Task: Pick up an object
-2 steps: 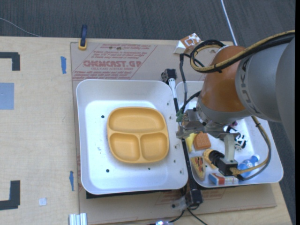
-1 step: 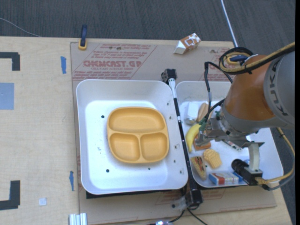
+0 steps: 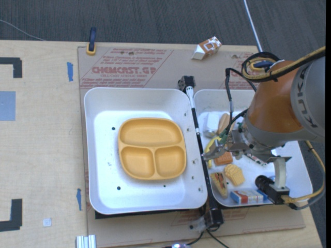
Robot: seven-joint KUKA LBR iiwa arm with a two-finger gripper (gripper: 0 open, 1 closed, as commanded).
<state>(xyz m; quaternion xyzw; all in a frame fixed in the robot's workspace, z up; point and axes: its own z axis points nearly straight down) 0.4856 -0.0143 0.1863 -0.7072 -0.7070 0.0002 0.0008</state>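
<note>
Starting closest to the camera, the right bin (image 3: 305, 175) has a small red, white and blue box (image 3: 246, 196) at its near edge, then a sandwich-looking piece (image 3: 219, 182) and a bumpy yellow toy (image 3: 234, 174) just behind it. The end effector (image 3: 223, 150) sits low over that pile near the bin's left wall; honestly can't tell if it's open or gripping anything. The left bin (image 3: 98, 154) holds a yellow divided plate (image 3: 152, 148). Farther back, a small carton (image 3: 207, 47) lies on the desk (image 3: 41, 138).
</note>
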